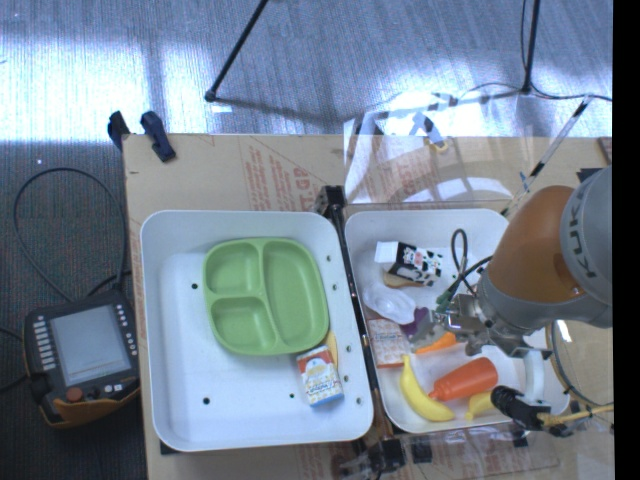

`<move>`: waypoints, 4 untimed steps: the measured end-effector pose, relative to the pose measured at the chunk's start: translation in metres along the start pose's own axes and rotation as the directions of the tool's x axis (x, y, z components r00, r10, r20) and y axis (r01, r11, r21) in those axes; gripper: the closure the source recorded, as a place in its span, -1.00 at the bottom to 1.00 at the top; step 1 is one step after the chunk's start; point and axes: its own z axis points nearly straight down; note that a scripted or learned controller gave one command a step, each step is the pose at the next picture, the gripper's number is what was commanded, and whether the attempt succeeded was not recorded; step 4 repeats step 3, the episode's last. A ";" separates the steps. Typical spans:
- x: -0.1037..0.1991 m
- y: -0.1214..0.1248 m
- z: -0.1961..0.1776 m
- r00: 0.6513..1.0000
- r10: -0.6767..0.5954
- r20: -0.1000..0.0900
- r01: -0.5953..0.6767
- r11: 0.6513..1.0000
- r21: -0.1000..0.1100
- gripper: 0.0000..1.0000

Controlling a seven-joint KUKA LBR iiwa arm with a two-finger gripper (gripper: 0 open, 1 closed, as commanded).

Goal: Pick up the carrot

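Carrot [436, 345]: small, orange, lying in the right bin [480, 218] toward its middle, tilted, its right end tucked under the hand [462, 325]. Hand sits just above and to the right of the carrot, low over the bin's contents; fingers dark and crowded against the wrist body, so cannot tell whether it is released or clenched, nor whether it touches the carrot.

Just below the carrot: larger orange bottle-shaped item [464, 379], lying on its side. Banana [420, 391] to the left of that, curved, near the bin's front wall. A pale, clear plastic item [388, 301] sits up-left of the carrot; black-and-white cow-pattern carton [415, 263] further back.

Arm [548, 258] enters from the right, orange band over the bin's right side.

Left bin [165, 368]: green divided plate [266, 295], small juice-box carton [320, 377] by its lower right corner. Both bins on a cardboard-covered tabletop [230, 168]. Teach pendant [84, 350] on the floor at left.
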 end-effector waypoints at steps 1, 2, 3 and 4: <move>-0.038 0.039 0.022 0.983 0.185 -0.005 -0.185 0.983 -0.014 -1.00; -0.040 0.007 0.023 0.864 0.504 -0.010 -0.504 0.864 -0.013 -1.00; -0.039 0.008 0.013 0.862 0.507 -0.015 -0.507 0.862 -0.009 1.00; -0.039 0.008 0.013 0.862 0.507 -0.015 -0.507 0.862 -0.009 1.00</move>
